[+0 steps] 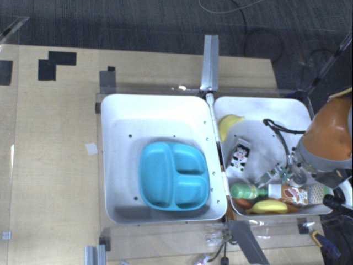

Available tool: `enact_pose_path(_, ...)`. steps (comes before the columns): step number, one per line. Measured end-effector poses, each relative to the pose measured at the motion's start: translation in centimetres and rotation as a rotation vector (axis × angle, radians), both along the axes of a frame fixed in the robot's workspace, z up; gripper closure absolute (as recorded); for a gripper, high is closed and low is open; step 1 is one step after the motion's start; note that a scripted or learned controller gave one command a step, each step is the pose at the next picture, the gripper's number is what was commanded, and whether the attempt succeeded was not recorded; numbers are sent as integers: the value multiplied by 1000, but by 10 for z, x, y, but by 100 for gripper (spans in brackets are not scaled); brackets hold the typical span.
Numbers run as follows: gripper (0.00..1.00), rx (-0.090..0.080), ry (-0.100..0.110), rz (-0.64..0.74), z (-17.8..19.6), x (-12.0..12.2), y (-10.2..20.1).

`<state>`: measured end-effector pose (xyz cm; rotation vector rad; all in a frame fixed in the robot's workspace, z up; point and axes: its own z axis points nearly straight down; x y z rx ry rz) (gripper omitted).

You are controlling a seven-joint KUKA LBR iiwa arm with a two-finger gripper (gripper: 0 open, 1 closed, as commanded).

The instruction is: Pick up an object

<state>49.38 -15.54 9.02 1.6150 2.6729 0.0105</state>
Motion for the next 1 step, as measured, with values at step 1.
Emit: enact_pose_path(1, 0, 7, 13, -383, 28, -5, -17)
